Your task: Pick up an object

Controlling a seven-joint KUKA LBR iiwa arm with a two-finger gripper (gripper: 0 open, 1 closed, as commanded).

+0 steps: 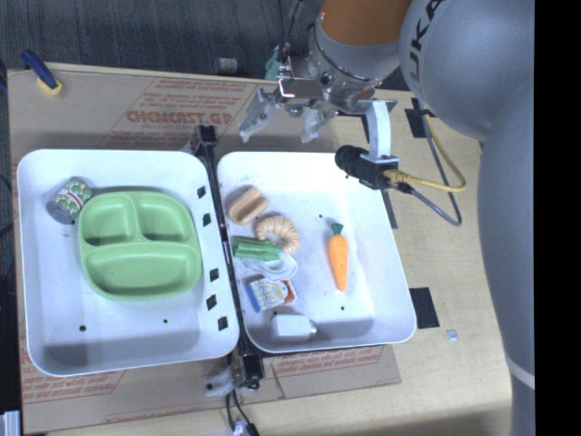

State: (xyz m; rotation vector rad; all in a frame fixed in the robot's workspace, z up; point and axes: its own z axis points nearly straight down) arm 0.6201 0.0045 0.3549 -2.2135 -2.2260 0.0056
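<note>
My gripper (281,125) hangs above the far rim of the right bin (386,252), its two fingers spread apart with nothing between them. In that bin lie a bread roll (245,203), a croissant (279,231), a green packet (258,250), an orange carrot (338,256), a small juice carton (270,292) and a white block (290,326). All of these sit below and nearer than the gripper, none touching it.
The left bin (41,325) holds a green divided plate (141,243) and a small can (68,199) at its far left corner. A blue and yellow tool (40,73) lies on the bench at the far left. A dark divider (216,234) runs between the bins.
</note>
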